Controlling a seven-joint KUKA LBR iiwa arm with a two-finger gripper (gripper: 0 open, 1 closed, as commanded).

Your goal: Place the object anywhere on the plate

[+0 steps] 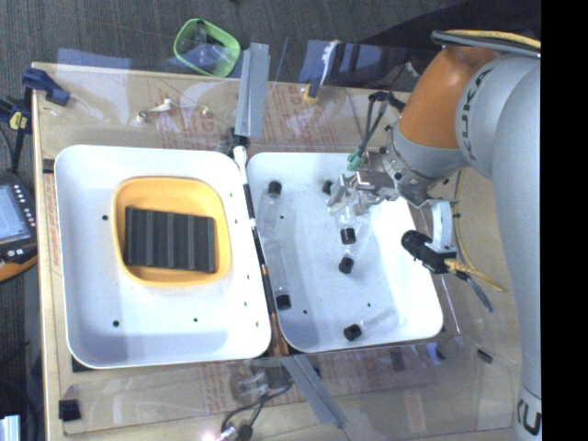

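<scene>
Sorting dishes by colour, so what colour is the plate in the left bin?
Yellow rim, dark ribbed centre: the plate, seen in the camera view.

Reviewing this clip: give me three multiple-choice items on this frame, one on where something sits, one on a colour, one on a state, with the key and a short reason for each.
1. Where is the plate?
A. In the left bin
B. In the right bin
C. On the bench outside both bins

2. What colour is the plate's rim?
A. Blue
B. Yellow
C. Red

3. How does the dark ridged insert on the plate lie?
A. Flat on the plate
B. Propped upright against the bin wall
C. Hanging from the tool

Key:
1 A, the plate rests in the left bin, while the tool is over the right bin.
2 B, its rim is yellow around the dark centre.
3 A, the insert lies flat inside the rim.
</scene>
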